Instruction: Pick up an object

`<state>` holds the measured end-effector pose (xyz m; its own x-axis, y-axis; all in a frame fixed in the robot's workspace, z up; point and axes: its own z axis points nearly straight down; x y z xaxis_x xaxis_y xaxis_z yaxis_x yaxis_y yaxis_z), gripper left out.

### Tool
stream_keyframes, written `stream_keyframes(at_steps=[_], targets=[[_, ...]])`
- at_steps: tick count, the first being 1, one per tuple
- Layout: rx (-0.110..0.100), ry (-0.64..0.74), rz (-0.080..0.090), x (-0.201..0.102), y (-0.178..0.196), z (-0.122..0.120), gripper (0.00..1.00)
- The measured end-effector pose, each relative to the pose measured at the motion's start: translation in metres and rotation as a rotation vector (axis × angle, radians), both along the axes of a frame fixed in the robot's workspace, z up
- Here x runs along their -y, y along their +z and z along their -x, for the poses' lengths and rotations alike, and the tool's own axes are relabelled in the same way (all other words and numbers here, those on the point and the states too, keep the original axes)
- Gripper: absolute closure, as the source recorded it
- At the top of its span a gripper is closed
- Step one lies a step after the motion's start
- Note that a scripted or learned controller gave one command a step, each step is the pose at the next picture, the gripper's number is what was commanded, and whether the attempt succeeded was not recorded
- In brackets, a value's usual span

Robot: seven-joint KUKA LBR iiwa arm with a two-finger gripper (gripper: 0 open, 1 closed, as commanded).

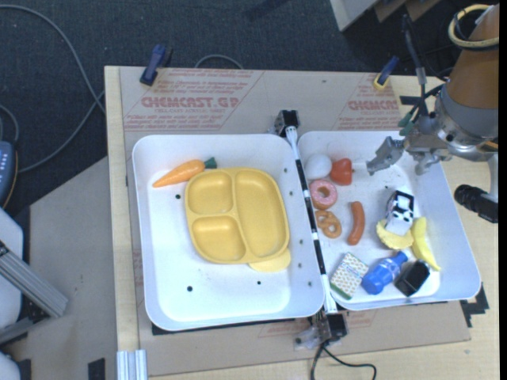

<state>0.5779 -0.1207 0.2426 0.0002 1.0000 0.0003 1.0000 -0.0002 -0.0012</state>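
Tool: the tool (pixel 405 153) is seen over the far part of the right bin (pixel 459 248), with two grey fingers spread apart and nothing between them; it is released.
Arm: the grey arm with its orange band (pixel 475 74) is seen entering from the far right.
Nearest things: a red piece (pixel 341 171) and a white egg-like ball (pixel 318 165) lie left of the tool, near the bin's far-left corner.
Middle of right bin: a pink donut (pixel 323 193), a pretzel (pixel 329 225), a sausage (pixel 356 222) and a black-and-white cow figure (pixel 401 207) are found nearer the viewer.
Near side of right bin: a banana (pixel 424 244), a blue bottle (pixel 383 274), a black block (pixel 413 277) and a patterned packet (pixel 348 274) are grouped.
Left bin: a yellow divided plate (pixel 236 214) and a carrot (pixel 179 172) are held in the left bin (pixel 158 283).
Desk: both bins are borne by the desk (pixel 127 212).
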Motion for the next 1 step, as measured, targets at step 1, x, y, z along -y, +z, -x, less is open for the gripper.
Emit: stream_keyframes(at_steps=[1], targets=[[0.003,-0.001,0.001,-0.0075,-0.1476,0.0010,0.00]])
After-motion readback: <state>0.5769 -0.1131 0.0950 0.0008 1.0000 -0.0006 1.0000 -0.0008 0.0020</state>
